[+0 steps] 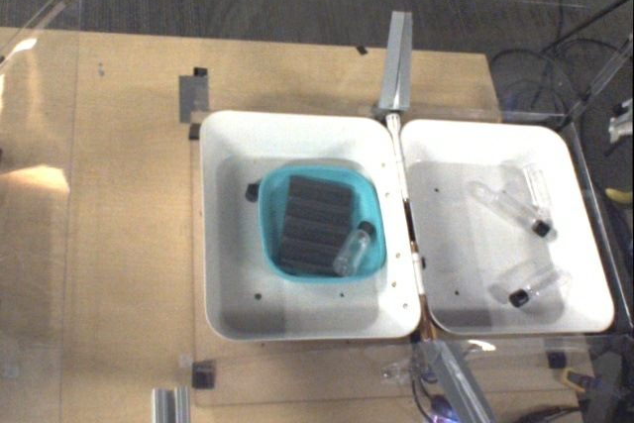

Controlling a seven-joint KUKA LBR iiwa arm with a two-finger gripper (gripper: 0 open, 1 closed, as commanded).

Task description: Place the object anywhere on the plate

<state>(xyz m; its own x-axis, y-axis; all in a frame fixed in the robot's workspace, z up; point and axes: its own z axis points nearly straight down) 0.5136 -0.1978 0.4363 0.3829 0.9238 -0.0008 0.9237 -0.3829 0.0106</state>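
Pincer: how far open it is, and whether it has hold of anything, I cannot tell from where I stand

- Left of centre: left bin (223,243), white and shallow. A teal plate (272,243) sits in its middle, square with rounded corners
- On the plate: a dark ribbed block (312,218), lying flat and covering most of the plate's floor
- At the plate's lower right: 1 clear vial (352,251) with a dark cap, lying on its side and tilted. Its cap end points to the upper right and its body rests against the block's corner and the plate's inner wall. My judgement: this is the task's thing, and it lies where a dropped round thing would roll to, the low edge between block and rim. If so, the placing looks done
- Just off the plate's upper left edge: a small black bit (253,192) on the bin floor, too small to name
- Right of the frame: right bin (426,292), touching the left one along the middle seam. It holds about 3 more clear vials: 1 upper vial (535,188), 1 faint vial (490,198) beside it, and 1 lower vial (535,287) near the bottom right. They lie scattered, at odd angles, like stock waiting to be picked

Writing: no brand, label or lettering readable on anything
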